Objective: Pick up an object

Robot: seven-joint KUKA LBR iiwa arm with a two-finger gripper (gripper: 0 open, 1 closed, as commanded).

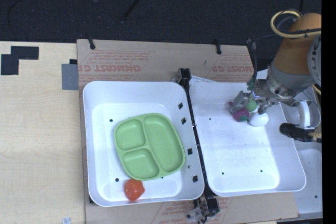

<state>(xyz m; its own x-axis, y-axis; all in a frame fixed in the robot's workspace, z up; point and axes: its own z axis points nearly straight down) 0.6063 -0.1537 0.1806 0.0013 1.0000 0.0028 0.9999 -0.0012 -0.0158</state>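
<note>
My gripper [251, 104] is low over the upper right part of the right bin [236, 176], with its fingers spread open. A small purple and green object [241, 114] lies right at its left fingertip. A green bit [252, 105] shows between the fingers, and I cannot tell whether it belongs to that object. A small white object [258, 120] rests on the bin floor just below the gripper. Nothing is clearly gripped.
The left bin [100, 113] holds a green divided plate [149, 146] and a small red-orange object [133, 189] near its front wall. A black divider [192, 134] runs between the bins. The arm's grey and orange wrist [296, 55] rises at the right.
</note>
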